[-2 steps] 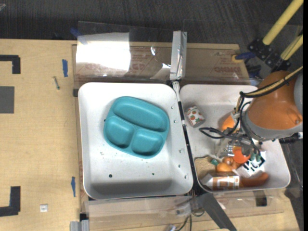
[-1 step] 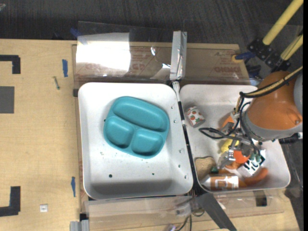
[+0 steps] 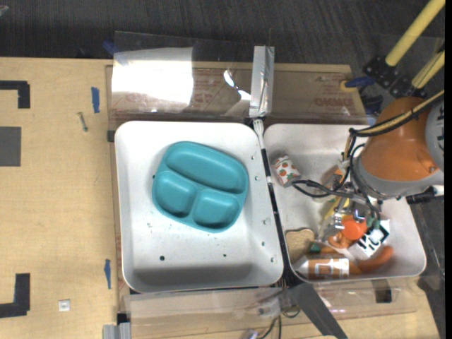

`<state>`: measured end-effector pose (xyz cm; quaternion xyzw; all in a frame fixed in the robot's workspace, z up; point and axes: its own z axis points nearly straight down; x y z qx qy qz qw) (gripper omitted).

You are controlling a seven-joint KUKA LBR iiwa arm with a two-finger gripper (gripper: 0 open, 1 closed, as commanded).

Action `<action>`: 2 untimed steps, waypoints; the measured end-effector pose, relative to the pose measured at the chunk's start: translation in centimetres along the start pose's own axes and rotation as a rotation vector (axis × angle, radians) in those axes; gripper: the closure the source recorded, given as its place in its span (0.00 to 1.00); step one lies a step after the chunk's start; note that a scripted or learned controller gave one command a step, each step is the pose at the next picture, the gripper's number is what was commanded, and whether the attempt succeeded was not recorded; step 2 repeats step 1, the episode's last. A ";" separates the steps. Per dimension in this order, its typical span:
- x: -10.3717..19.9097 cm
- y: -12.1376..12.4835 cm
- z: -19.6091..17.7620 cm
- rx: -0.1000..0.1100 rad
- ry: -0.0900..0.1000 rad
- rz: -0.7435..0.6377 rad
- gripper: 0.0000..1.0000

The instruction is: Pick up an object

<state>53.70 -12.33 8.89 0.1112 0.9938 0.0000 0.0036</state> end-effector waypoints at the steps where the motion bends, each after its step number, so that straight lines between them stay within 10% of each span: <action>1: -0.4 0.1 -1.3 0.000 -0.016 -0.001 1.00; 2: -0.4 0.1 -1.3 0.000 -0.016 -0.001 1.00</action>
